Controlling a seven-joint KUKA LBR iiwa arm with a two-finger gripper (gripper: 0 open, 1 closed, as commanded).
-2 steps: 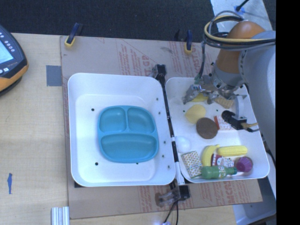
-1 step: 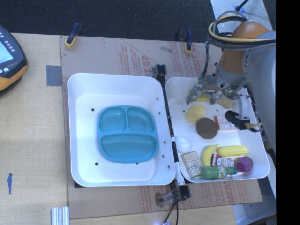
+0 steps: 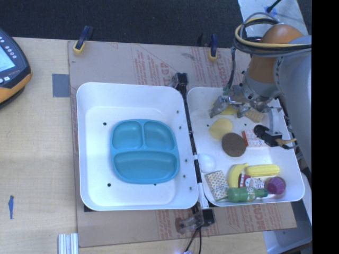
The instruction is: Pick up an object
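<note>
The arm [image 3: 296,83] was grey, a broad smooth casing along the right of the view. Above the wrist sat a rounded orange band [image 3: 278,38], glossy, with a bright highlight on top. A loop of cables [image 3: 254,28], black and yellow, curved around that band, and a thin dark cable ran down its left side. Below the band came a grey collar, then the end effector [image 3: 233,106], made of small silvery metal parts with darker pieces among them.
</note>
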